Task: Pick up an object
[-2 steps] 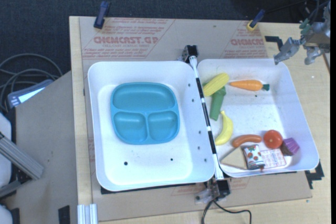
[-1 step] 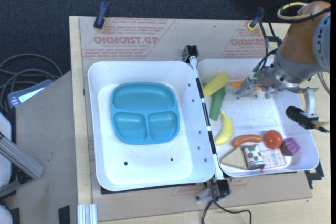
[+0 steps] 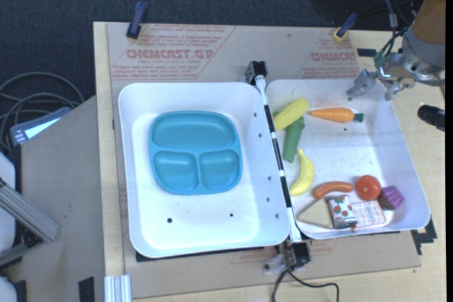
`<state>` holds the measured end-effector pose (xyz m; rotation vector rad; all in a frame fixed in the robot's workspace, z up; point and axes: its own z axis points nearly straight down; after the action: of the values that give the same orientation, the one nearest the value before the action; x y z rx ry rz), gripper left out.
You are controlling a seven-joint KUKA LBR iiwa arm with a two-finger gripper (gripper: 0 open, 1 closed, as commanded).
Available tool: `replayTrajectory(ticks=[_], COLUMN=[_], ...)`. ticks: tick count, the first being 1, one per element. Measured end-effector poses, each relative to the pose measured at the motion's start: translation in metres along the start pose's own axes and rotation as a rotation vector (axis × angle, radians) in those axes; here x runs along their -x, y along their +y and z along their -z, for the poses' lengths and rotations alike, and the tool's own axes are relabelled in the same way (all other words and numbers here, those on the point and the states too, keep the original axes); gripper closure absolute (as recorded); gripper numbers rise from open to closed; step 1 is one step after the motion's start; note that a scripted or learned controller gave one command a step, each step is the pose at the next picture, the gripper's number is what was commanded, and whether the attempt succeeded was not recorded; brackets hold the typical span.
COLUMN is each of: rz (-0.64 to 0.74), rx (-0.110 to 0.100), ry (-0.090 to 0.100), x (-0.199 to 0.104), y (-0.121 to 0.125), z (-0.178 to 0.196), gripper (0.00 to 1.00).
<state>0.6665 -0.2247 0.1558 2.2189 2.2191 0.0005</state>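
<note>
From the camera above the bench we see two white bins side by side. The left bin (image 3: pixel 134 152) holds a blue divided plate (image 3: pixel 195 151). The right bin (image 3: pixel 410 173) holds the toy food: a corn cob (image 3: pixel 291 113), a green piece (image 3: pixel 292 140) just below it, a carrot (image 3: pixel 333 114), a banana (image 3: pixel 304 174), a sausage (image 3: pixel 330 189), a tomato (image 3: pixel 367 187), a purple piece (image 3: pixel 391 196), a small printed carton (image 3: pixel 341 211) and a flat card (image 3: pixel 368 213) beside it.

The arm comes in at the upper right, and its gripper (image 3: pixel 369 85) hangs over the far edge of the right bin, just up and to the right of the carrot. Its fingers look spread a little, with nothing between them.

We judge this to be the approach step: no object is lifted yet. The carrot is nearest and lies apart from its neighbours, so it looks the likeliest pick. The next move calls for shifting left and toward the bin's middle, turning the fingers across the carrot's narrow width, then descending and closing.
</note>
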Motion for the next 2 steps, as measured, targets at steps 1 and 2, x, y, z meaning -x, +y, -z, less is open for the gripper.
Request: replayTrajectory(ticks=[1,2], rz=[0.002,0.002], rx=[-0.004,0.0], ry=[0.003,0.002], x=[-0.058,-0.08], y=[-0.004,0.001], z=[-0.053,0.019], gripper=[0.0,0.0])
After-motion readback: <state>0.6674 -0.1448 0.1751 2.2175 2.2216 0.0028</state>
